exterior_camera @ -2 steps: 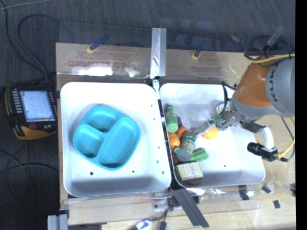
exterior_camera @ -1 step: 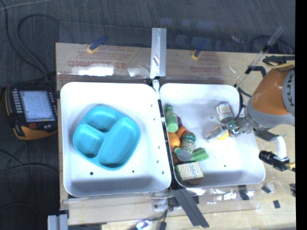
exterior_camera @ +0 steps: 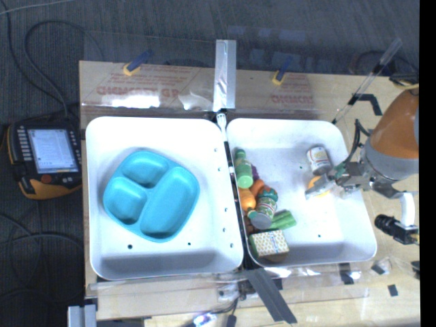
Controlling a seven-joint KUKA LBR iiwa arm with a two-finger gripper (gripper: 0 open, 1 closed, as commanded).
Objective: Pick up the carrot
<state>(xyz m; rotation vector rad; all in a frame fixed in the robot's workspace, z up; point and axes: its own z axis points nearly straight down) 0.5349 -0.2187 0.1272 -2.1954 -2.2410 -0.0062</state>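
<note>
**Mia:** What is the biggest thing here?

**Ben:** The counter. It is light wood, and two white bins sit on it side by side. The left bin has a big blue plate in it. The plate has three dips.

**Mia:** And the right bin?

**Ben:** That one has the food toys. They are piled up along its left wall.

**Mia:** Where is the arm?

**Ben:** The arm comes in from the right. It is grey with an orange part. It leans over the right side of the right bin.

**Mia:** What is the hand doing?

**Ben:** The hand is low in the right bin. There is something small and orange-yellow right at its tip. I can't tell if its fingers are open or closed, or if they hold anything.

**Mia:** Where is the carrot?

**Ben:** The carrot is orange. It lies in the pile by the left wall, well away from the hand. A green bottle lies just above it. A small can touches it on the right. A little box sits below the pile.

**Mia:** Anything else small?

**Ben:** A little white jar stands near the hand, just above it.
</note>
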